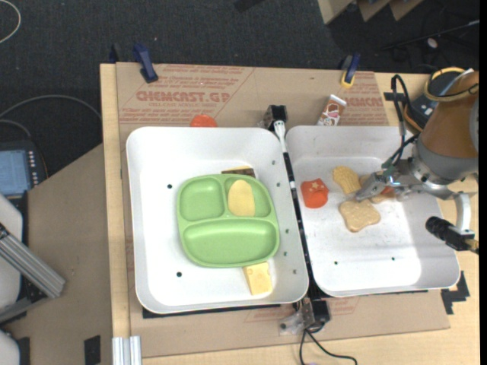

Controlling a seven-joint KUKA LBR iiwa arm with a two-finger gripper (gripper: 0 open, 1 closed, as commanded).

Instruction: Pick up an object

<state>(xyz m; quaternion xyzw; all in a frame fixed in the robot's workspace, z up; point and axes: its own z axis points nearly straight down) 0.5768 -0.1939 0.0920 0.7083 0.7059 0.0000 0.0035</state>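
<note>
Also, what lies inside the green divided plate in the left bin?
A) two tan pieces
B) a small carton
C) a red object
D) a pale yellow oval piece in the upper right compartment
D: the green divided plate holds one pale yellow oval piece in its upper right compartment; the red object and the tan pieces lie in the right bin.

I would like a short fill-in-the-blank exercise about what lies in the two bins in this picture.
1. The green divided plate lies in the ____ bin.
2. The red object lies in the ____ bin.
3. A pale yellow piece rests in the plate's upper ____ compartment.
4. The gripper is over the ____ bin.

Missing words: left; right; right; right
</note>
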